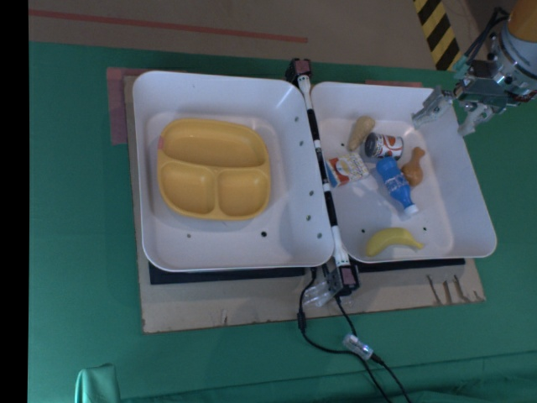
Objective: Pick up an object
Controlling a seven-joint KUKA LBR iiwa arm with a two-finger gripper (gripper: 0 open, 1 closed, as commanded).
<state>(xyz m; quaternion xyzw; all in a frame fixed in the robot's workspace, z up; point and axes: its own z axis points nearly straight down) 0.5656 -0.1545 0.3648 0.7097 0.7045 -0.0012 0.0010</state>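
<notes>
Nothing is picked up yet. The fingers are spread open with nothing between them, above the far right corner of the right bin. The can, bottle and banana lie below and left of them.

The arm above the end effector is cut off by the top and right edges. Left of the end effector, the small carton and can carry print too small to read.
</notes>
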